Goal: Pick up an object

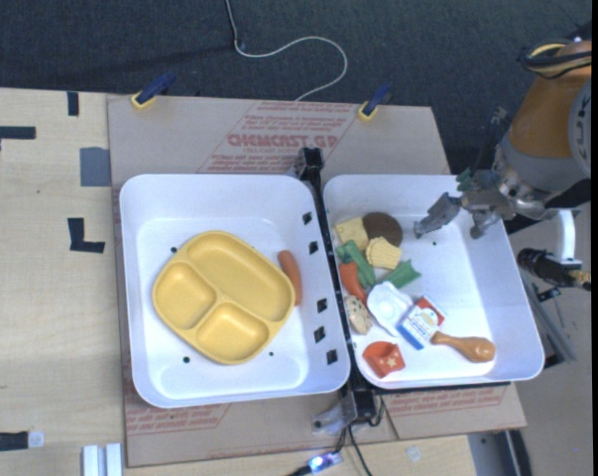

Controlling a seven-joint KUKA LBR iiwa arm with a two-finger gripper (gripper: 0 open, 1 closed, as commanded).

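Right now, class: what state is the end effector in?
End effector: open, holding nothing, above the right bin.

Arm point(551, 117) cut off at the right edge; small toy foods point(370, 256) overlapped in the right bin point(497, 296), some too small to name.

A grey KUKA arm with an orange band point(561, 62) reaches in from the right, its gripper point(455, 219) poised with fingers spread over the upper part of the right bin point(507, 296), holding nothing. That bin's left side is crowded with toy food, including a brown cookie point(383, 226), a red strawberry block point(383, 358) and a wooden spoon point(464, 345). In the left bin point(150, 266), a yellow divided plate point(222, 295) lies beside a small sausage point(291, 274).
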